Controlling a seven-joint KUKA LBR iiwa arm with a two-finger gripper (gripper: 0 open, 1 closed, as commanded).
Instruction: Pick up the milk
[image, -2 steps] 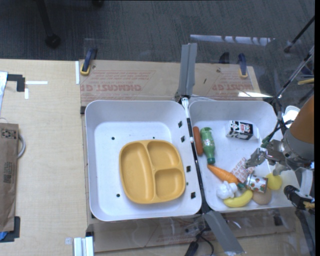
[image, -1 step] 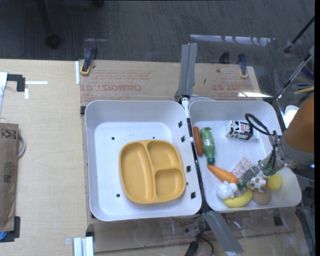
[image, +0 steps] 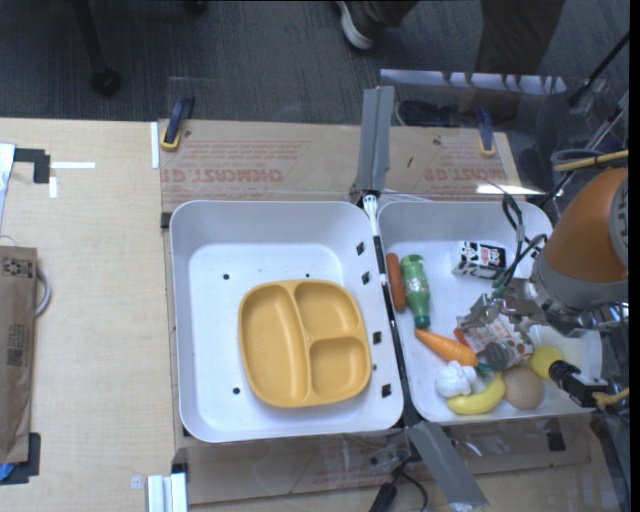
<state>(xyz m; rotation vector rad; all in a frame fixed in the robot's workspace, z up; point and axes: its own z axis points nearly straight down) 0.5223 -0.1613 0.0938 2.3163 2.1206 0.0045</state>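
The milk (image: 479, 258) is a small white carton with black cow patches. It lies near the back of the right bin (image: 440, 222), apart from the other items. My gripper (image: 487, 314) hangs low over the middle of that bin, in front of the milk and a short way from it. It sits just above a crumpled printed packet (image: 506, 347). The arm's orange band (image: 600, 232) is to the right of the carton. Nothing shows between the gripper and the milk.
The right bin also holds a red sausage (image: 394, 279), a green bottle (image: 415, 289), a carrot (image: 446, 346), a white garlic bulb (image: 453, 380), a banana (image: 478, 398), a brown potato (image: 522, 388) and a lemon (image: 546, 362). A yellow divided plate (image: 305, 341) lies in the left bin (image: 200, 300).
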